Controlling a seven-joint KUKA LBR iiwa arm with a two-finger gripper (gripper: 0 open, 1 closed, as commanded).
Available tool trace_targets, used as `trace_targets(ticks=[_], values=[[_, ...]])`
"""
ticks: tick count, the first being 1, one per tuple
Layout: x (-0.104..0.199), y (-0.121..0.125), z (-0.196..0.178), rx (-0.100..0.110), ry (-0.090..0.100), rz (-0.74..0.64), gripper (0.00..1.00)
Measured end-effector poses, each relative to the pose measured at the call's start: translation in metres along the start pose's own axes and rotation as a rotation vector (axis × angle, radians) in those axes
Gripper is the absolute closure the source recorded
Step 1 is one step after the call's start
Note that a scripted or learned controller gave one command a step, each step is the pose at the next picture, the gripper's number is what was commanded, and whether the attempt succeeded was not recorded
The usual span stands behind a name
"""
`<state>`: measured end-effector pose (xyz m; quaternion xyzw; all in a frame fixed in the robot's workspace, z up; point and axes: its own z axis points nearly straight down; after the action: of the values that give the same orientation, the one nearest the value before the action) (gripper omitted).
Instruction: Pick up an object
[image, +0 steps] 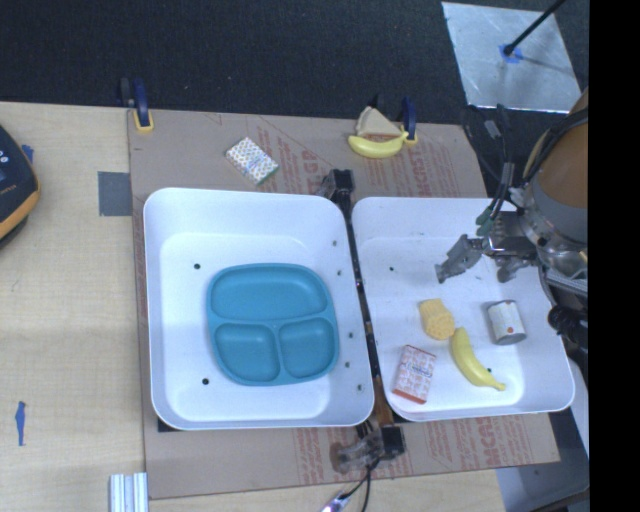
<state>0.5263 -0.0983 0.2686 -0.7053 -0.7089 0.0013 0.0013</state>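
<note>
Over the right bin (400, 225), the gripper (480, 262) hovered with fingers apart, holding nothing. Just below it in that bin lay a round cracker (436, 319), banana (472, 360), small can (506, 322) and red packet (414, 374).

Arm (560, 170) cut off at the right; upper links out of frame. Claw (478, 254) dark and blurred. Black and yellow device (14, 190) on the table (70, 330) cropped at left edge. Print on red and white packet (414, 373) and can (505, 322) label too small to read. Metal piece (128, 491) clipped at bottom edge.
</note>
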Motion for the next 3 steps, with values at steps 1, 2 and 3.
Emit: trace_targets(ticks=[1,2,3], values=[[-0.022,-0.009,0.149,0.002,0.000,0.001,0.00],[-0.035,-0.046,0.173,-0.012,-0.001,0.000,0.00],[-0.036,-0.048,0.165,-0.006,-0.001,-0.003,1.00]])
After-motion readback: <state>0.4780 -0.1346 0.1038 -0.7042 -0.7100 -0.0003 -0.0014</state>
